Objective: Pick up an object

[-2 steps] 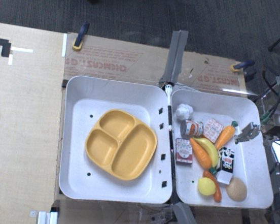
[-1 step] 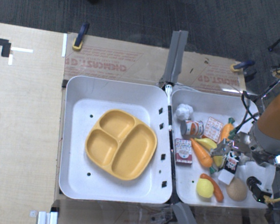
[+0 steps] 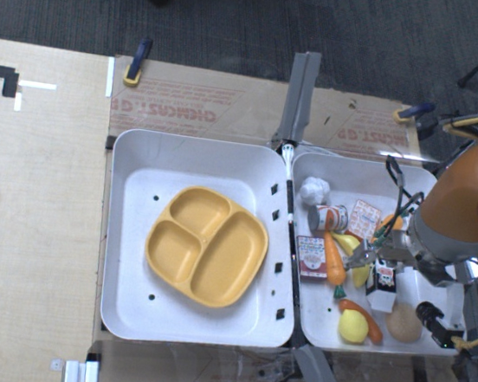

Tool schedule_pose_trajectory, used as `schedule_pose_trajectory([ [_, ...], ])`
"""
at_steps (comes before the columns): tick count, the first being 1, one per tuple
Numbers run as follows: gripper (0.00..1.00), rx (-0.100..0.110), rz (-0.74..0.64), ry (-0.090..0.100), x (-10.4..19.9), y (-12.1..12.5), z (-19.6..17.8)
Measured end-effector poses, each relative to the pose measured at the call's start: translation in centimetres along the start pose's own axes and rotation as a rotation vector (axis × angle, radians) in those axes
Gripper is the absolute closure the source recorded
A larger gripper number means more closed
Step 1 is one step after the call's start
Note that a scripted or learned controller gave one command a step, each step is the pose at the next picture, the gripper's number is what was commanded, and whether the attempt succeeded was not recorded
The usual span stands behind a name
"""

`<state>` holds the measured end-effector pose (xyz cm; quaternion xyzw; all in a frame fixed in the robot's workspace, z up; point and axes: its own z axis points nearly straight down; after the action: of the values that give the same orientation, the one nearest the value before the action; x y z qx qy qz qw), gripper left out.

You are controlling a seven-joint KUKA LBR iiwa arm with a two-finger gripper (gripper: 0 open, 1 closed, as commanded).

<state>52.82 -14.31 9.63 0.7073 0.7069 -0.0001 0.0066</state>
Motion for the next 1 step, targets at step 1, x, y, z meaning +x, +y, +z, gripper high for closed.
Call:
schedule_pose_trajectory([
  [1, 1.00, -0.006, 0.001, 0.000, 0.00, 0.24, -1.21],
])
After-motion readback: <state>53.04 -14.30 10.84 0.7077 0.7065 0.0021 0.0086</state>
